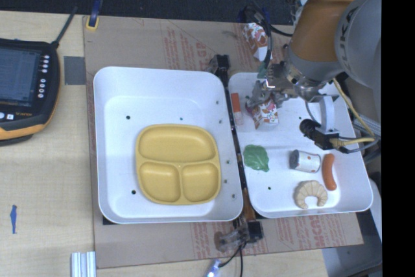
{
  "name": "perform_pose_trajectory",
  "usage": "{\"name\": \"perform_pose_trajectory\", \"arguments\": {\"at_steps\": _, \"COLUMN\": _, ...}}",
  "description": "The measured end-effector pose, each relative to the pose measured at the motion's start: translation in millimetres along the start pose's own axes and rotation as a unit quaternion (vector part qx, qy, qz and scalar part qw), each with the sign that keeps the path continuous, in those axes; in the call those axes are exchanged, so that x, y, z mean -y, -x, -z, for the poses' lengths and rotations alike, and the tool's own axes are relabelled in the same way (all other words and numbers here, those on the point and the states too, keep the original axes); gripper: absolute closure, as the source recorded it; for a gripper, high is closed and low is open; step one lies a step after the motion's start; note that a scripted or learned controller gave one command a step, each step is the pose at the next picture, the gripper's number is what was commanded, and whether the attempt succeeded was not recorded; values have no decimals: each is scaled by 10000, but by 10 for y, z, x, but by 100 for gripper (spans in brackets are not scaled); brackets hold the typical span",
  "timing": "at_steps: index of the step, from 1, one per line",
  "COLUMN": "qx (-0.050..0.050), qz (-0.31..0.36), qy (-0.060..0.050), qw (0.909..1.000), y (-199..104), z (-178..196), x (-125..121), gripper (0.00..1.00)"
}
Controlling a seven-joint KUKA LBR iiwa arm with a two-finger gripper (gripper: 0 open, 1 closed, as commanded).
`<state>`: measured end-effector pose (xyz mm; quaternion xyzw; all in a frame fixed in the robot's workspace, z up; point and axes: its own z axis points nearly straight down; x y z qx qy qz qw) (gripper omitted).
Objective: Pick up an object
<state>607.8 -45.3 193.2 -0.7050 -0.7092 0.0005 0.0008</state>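
Camera view: tool (264,98) is down in the right bin (350,204), at its upper-left area, right over a small red-and-white carton (266,115). Can't tell whether the tool is released or clenched, since the wrist blocks the tips, so no grasp confirmed.

Using the carton as reference: orange stick (236,102) just left of it against the bin wall, green leaf (256,157) below it, grey-white can (305,161) below-right, sausage (330,172) further right of the can, croissant (312,193) lowest. Left bin (117,94) holds a yellow divided plate (178,163).

My read: the carton is the target.

- Centre over the carton body, not its edge.
- Stay off the bin wall and the orange stick.
- Close fully before lifting, then lift straight up and slowly.
- The carton looks light and may tip or slip.
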Motion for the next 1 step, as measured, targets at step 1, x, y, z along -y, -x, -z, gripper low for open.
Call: {"name": "perform_pose_trajectory", "arguments": {"at_steps": 1, "qx": -1, "qz": -5, "qy": -17, "qw": 10000, "y": -390, "z": 551, "x": 520, "gripper": 100}}
